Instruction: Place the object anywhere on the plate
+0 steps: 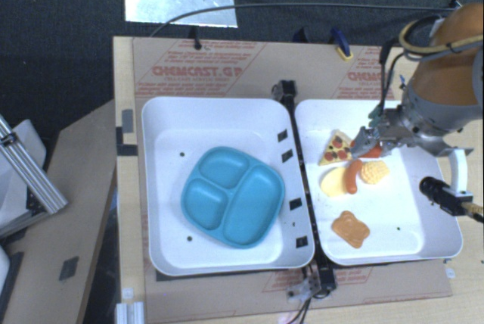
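Nothing is yet placed on the blue plate [232,196]; the gripper [365,142] is lowered among toy foods [349,167] in the right bin [423,235], its grip impossible to tell.

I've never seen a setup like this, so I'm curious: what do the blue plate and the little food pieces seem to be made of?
The blue plate looks like moulded plastic: even colour, soft sheen, rounded compartments. The pizza slice, sausage and toast appear to be toy plastic or rubber, judging by their flat, bright colours. The white bins also look plastic.
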{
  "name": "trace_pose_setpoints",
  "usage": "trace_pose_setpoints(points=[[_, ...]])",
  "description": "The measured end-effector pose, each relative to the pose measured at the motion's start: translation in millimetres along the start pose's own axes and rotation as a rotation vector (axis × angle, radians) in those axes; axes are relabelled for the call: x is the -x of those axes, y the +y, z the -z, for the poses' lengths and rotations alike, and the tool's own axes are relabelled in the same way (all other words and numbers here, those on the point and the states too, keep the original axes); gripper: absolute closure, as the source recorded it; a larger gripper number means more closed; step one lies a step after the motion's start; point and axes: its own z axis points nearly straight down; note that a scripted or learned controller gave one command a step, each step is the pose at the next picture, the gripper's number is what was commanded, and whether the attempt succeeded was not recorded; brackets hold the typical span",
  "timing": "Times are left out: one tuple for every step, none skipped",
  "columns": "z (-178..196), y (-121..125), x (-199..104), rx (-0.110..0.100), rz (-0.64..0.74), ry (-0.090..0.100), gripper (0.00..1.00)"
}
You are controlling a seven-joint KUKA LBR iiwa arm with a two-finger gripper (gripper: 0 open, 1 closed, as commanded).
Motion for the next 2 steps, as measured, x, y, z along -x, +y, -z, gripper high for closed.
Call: trace_pose_setpoints(points=[[-3.0, 12.2, -41.6, 0.000, -0.002, -0.001, 1.00], [0.7, 22.8, -87.3, -0.001, -0.002, 0.000, 1.00]])
